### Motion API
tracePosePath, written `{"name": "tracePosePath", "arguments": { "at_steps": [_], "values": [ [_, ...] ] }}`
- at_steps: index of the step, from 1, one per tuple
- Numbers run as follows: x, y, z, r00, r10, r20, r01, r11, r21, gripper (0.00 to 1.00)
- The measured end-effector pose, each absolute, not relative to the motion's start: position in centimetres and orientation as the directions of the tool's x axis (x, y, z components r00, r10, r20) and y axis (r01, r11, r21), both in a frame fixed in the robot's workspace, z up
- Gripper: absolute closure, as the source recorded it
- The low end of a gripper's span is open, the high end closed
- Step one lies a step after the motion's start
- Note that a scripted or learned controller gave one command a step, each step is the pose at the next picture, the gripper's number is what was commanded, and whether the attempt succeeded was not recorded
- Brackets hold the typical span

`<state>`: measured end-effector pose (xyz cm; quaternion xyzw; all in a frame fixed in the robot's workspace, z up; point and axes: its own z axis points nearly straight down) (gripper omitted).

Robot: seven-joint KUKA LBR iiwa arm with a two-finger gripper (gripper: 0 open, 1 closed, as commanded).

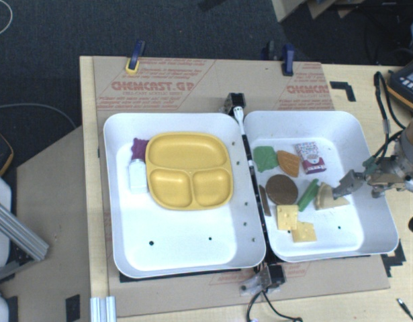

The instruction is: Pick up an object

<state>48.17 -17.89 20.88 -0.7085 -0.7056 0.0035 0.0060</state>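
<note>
Nearest the front edge of the right bin (pixel 377 237), two yellow cheese pieces (pixel 295 224) lie close together; either could be dragged along if the other is grabbed. Just behind them, the gripper (pixel 342 188) is seen low beside a pale wedge (pixel 329 200) and a green pickle (pixel 308 194). Whether its jaws are released or clenched cannot be told. A crowded cluster is judged the main risk: a brown patty (pixel 282 189) touches the neighbours. Open floor is left toward the right wall. Farther back, a small carton (pixel 309 156) sits apart, near the far edge, with room around it.
</note>
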Motion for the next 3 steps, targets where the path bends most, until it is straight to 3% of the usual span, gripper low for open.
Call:
{"name": "tracePosePath", "arguments": {
  "at_steps": [1,2,3],
  "values": [
    [48.5,-17.9,21.5,0.0,1.0,0.0,1.0,0.0,-0.001,0.0],
    [48.8,-18.7,16.7,0.001,1.0,0.003,1.0,-0.001,-0.005,0.0],
    [47.7,-18.4,11.6,0.001,1.0,0.004,1.0,-0.001,-0.007,0.0]
  ]
}}
